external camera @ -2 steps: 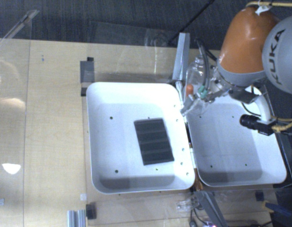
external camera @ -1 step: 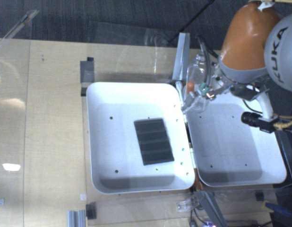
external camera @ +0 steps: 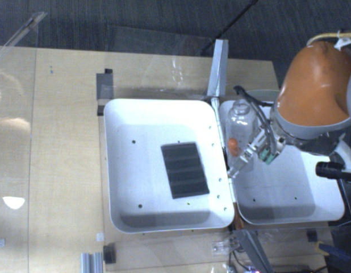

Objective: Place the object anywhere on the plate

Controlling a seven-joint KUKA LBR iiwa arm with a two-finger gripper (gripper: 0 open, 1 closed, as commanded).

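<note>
A dark ribbed rectangular plate [external camera: 185, 170] lies flat in the middle of the left white bin [external camera: 130, 124]. In the right bin [external camera: 300, 203] a clear plastic bottle [external camera: 240, 121] lies against the left wall, its orange-red cap [external camera: 233, 145] pointing toward the front. My gripper [external camera: 243, 159] hangs just in front of and to the right of that cap, close to the wall between the bins. The grey and orange wrist [external camera: 314, 90] covers the back right of this bin. The view does not show whether the bottle is in the gripper.
A grey upright post [external camera: 218, 67] stands behind the gap between the bins. Dark cables [external camera: 252, 104] run from the wrist over the bottle. A black clamp [external camera: 106, 84] sits at the left bin's back left corner. Pale wooden bench lies to the left.
</note>
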